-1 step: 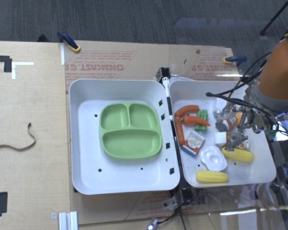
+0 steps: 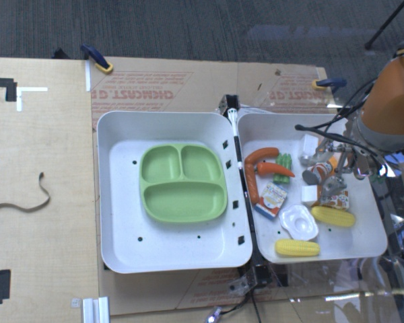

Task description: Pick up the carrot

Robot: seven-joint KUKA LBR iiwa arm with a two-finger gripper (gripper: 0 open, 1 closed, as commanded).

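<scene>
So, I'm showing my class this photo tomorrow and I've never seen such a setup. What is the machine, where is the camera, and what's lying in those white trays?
One fixed camera looks down at a slant on a bench. The machine is a robot arm, grey with an orange band, reaching in from the right; its gripper hangs over the right bin.

The left bin holds a green divided plate. The right bin holds toy food: the carrot it should pick up, orange with a green top, beside a red sausage, plus two corn cobs and a small carton. The carrot lies apart from the gripper, not held.
</scene>
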